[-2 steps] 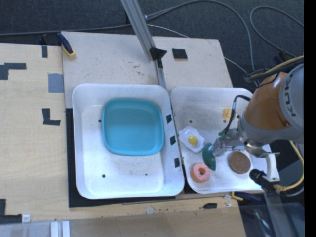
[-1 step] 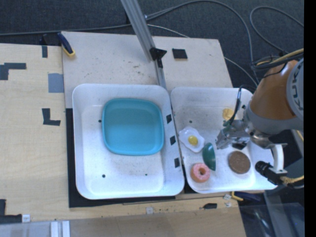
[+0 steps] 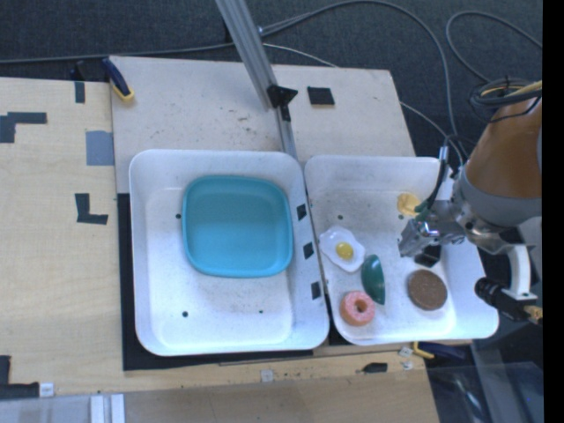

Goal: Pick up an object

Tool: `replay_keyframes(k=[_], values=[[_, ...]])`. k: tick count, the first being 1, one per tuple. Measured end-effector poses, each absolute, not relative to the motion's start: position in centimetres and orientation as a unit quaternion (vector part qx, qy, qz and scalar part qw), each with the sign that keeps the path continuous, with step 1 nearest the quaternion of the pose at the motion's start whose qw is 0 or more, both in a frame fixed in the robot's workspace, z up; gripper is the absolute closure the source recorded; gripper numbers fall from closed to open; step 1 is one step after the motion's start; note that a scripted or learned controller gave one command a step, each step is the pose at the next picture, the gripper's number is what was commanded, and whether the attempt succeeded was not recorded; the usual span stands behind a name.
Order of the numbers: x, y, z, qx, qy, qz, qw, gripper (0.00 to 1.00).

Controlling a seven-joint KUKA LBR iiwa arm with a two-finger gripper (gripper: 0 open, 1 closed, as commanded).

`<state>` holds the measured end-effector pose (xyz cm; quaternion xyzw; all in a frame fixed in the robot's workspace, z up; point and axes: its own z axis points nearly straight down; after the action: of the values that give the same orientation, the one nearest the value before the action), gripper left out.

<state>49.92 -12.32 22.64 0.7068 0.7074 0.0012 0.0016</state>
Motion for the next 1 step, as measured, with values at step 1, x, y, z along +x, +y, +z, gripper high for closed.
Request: replay_keyframes(k=[1], values=[[49.95, -12.31, 24.95, 0.707, 0.707, 0.0004, 0.001, 1.00]])
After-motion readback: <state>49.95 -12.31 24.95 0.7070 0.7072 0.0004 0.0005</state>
